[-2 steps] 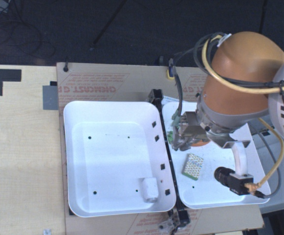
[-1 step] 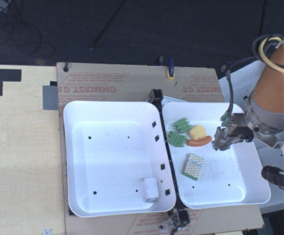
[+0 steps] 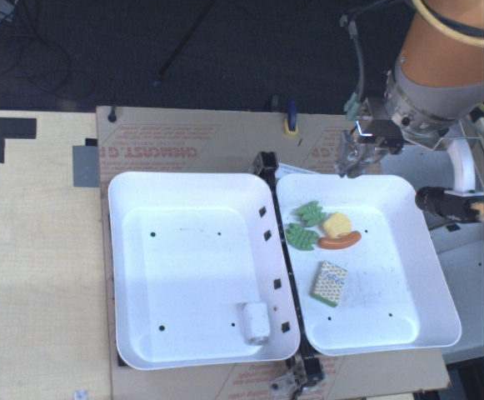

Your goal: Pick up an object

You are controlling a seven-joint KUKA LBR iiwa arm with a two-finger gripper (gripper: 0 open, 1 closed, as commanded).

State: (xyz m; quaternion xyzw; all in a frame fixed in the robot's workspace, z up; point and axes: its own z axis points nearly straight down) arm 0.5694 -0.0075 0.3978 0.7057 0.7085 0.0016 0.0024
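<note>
While the jaws point(image 3: 354, 161) hover over the right bin's point(image 3: 429, 290) far edge, grip unreadable, the sausage point(image 3: 340, 241) lies nearer the camera, lengthwise left-right.

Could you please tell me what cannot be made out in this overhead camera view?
- Claw: small and dark against the bench; its opening is unreadable.
- Arm: cut off by the top edge.
- White object in the left bin: blends into the bin, identity unclear.
</note>
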